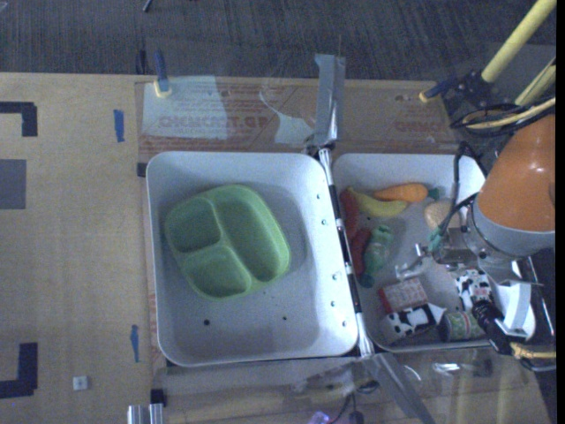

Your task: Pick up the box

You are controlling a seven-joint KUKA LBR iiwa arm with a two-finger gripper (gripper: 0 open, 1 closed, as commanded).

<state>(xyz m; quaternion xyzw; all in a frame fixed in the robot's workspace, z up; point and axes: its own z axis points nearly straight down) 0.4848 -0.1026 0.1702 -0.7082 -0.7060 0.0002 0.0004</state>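
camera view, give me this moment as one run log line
arm: over right bin | gripper: above toys | box: lying in right bin, not held | left bin: green tray

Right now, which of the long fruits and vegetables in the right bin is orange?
The carrot, lying at the far end of the right bin. The banana beside it is yellow, and the long piece by the bin's left wall is red.
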